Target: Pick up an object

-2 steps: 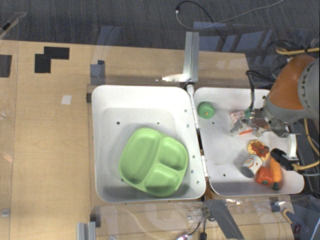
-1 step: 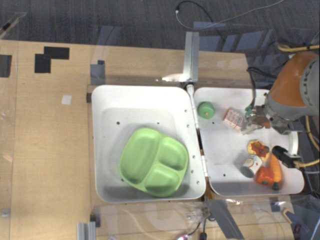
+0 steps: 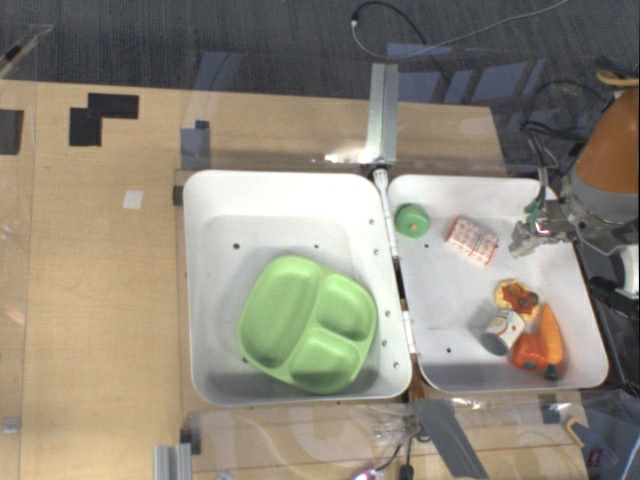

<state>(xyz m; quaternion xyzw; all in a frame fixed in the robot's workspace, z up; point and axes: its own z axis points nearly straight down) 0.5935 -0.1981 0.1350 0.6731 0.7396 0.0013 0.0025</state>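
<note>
In the right bin (image 3: 600,368) lie my possible picks: a green ball (image 3: 411,219) near its upper left corner, a pink-and-white packet (image 3: 471,240) beside it, and lower down a cluster of a red-and-yellow item (image 3: 517,296), a small can (image 3: 503,329), a carrot (image 3: 551,332) and a red-orange pepper (image 3: 529,353). The left bin (image 3: 215,208) holds a green divided plate (image 3: 307,322). My gripper (image 3: 530,234) hangs over the right bin's upper right part, holding nothing; how wide it stands I cannot tell. My arm (image 3: 610,158) enters from the right.

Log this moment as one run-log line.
tool: over right bin, upper right, nothing seen held | nearest: pink packet | left bin: green tray
</note>
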